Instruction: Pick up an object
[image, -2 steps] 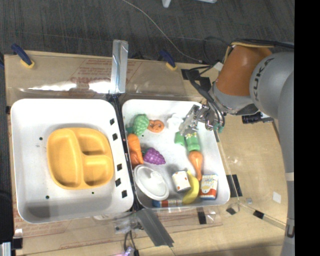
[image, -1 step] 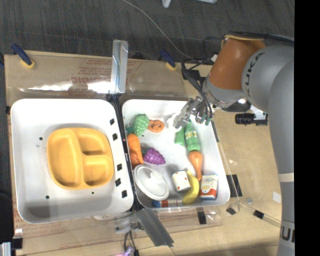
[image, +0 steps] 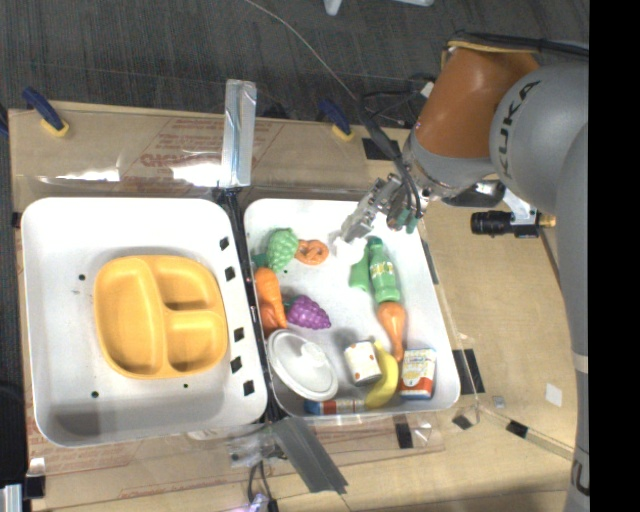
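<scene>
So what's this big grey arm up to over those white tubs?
It is meant to pick something up. Its pincer hangs over the top of the right bin, just above a green bottle, with nothing in it. Toy food crowds that bin: purple grapes, carrots, a banana. The left bin holds a yellow tray.

Green bottle (image: 380, 272) lying in right bin (image: 436, 300)

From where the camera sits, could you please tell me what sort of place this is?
Most likely a robotics lab bench for grasping trials: a grey KUKA arm reaches over two white bins, the right one filled with toy food such as a green bottle, the left holding a yellow tray.
</scene>
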